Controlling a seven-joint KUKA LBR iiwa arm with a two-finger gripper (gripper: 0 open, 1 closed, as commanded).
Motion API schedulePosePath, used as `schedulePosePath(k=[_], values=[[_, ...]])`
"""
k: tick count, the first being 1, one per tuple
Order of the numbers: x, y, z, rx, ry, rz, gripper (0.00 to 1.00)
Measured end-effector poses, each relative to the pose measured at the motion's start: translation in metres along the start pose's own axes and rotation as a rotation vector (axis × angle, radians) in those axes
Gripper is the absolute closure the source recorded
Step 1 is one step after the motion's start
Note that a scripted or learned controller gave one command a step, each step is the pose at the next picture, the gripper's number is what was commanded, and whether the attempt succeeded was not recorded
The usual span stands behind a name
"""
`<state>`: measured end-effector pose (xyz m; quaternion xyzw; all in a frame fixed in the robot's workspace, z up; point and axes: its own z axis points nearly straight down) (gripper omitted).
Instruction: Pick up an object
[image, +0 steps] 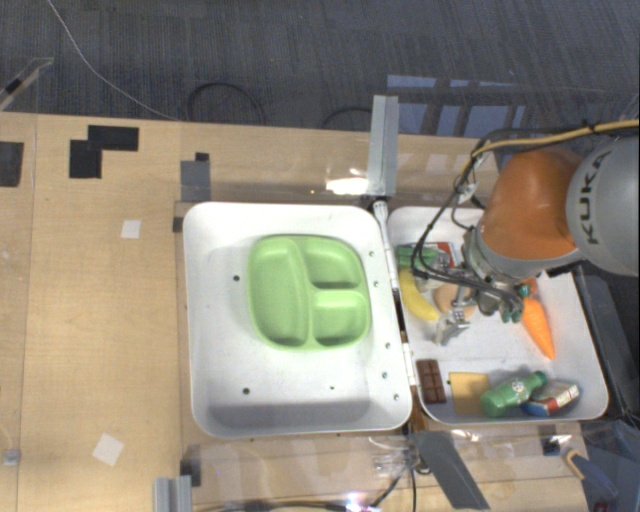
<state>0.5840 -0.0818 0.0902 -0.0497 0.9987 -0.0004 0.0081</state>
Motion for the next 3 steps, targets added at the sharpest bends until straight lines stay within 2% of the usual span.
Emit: schedulePosePath(k=[1, 2, 3], values=[[0.014, 0.001, -0.001, 0.000, -0.002, 0.067, 0.00], [-0.012, -0.003, 0.000, 0.001, 0.001, -0.005, 0.00], [-0.008, -0.004, 0.000, 0.000, 0.000, 0.035, 0.00]])
